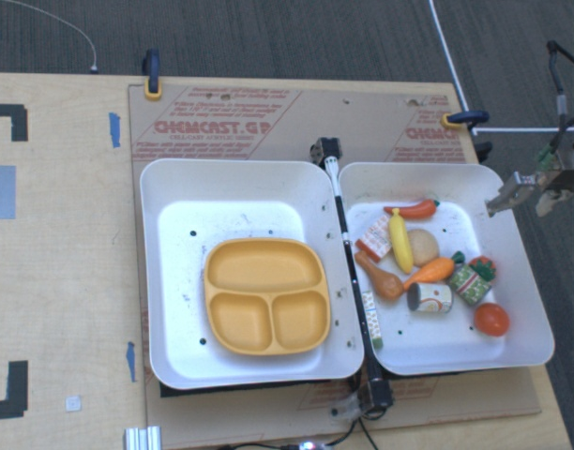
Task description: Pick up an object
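Wood bench, two white bins (165,251). Gripper (512,195) at right edge; can't tell its state. Toy food pile (423,261) lies lower left of it.

At the right edge of the frame, the end effector (512,198) is seen as pale grey metal, with thin dark cabling looped above it.

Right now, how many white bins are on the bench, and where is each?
2. The left bin holds a yellow divided tray; the right bin sits beside it, holding a cluster of toy food. Neither is hidden.
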`<state>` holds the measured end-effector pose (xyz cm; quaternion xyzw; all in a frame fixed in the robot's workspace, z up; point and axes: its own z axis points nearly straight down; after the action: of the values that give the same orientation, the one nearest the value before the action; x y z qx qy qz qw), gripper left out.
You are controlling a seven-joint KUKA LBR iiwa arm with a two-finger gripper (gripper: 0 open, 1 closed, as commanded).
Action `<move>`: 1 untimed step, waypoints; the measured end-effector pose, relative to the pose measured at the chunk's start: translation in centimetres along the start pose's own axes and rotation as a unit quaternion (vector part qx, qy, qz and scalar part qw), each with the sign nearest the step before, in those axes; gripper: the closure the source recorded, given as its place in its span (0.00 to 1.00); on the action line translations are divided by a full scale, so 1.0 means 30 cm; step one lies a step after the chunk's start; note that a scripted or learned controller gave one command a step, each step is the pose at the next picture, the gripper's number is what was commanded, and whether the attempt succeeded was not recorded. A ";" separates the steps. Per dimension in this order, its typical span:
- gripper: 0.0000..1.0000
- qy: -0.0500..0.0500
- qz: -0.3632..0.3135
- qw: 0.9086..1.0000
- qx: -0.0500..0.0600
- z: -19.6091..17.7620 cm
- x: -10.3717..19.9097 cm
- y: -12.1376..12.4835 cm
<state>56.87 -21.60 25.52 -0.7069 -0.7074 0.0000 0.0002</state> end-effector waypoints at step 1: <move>0.00 0.005 -0.003 1.000 -0.001 0.490 -0.004 -0.128</move>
<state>53.02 -21.71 10.83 -0.7050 -0.7092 -0.0043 0.0025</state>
